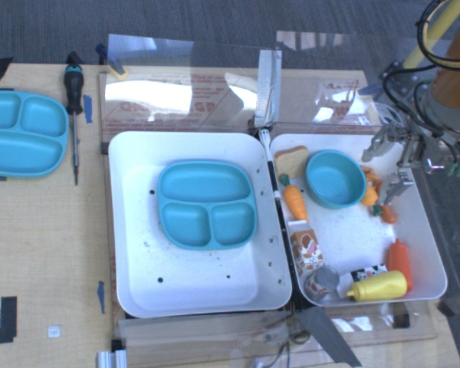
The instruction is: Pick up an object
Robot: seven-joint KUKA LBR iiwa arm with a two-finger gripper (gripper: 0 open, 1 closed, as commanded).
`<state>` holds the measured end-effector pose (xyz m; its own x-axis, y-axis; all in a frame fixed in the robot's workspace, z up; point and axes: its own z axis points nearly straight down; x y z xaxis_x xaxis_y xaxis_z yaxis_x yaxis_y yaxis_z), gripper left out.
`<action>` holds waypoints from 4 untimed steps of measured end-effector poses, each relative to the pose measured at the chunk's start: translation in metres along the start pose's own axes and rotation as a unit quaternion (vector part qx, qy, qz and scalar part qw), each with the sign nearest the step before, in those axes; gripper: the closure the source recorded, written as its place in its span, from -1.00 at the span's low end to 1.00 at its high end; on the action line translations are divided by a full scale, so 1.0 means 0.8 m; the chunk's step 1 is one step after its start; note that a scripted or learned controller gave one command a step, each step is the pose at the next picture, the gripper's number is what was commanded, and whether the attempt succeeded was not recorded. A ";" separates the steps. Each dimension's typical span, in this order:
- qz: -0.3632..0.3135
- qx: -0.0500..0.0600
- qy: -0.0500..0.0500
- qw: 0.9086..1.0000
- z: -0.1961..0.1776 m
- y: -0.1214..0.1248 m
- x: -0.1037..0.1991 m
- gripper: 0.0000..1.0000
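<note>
Down at the near edge of the right bin (433, 271), a yellow bottle (379, 286) lies on its side with a red bottle (399, 257) just behind it, and a brown packet (307, 250) with a small jar (320, 280) sits over by the divider. Looks like stuff just got dumped in and rolled to the low corner, which would explain the clutter there. Further back in that bin there's a carrot (294, 202) along the left wall, a slice of toast (290, 159) behind it, and a blue bowl (334, 179) sitting upright, pretty much hogging the far half. Squeezed between the bowl and the right wall are a couple of small orange bits (372, 192), too small to say exactly what. The gripper (391, 169) hangs right over that spot, fingers (399, 184) spread apart with nothing between them, so nothing's picked yet. Best guess is it's lining up on the orange bits, or maybe the bowl rim, since those are directly under it. Tight spot though, the bowl could get bumped. The left bin (130, 205) holds a blue divided tray (207, 204), laid flat in the middle. Farther out on the bench (31, 244), a second tray (23, 133) sits at the left, with a screwdriver (74, 98) beside it, well out of the arm's way.
</note>
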<state>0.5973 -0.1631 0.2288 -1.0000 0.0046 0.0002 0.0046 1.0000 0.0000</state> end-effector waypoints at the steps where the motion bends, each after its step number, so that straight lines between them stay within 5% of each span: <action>1: -0.058 0.001 -0.004 0.998 0.120 -0.069 -0.037 -1.00; 2: -0.029 0.000 -0.001 1.000 0.177 -0.075 -0.085 -1.00; 3: -0.030 0.002 -0.009 1.000 0.159 -0.074 -0.089 1.00; 4: -0.030 0.001 -0.005 1.000 0.161 -0.074 -0.088 -1.00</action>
<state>0.6672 -0.2223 0.1000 -0.9984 -0.0554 -0.0107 -0.0554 0.9985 -0.0025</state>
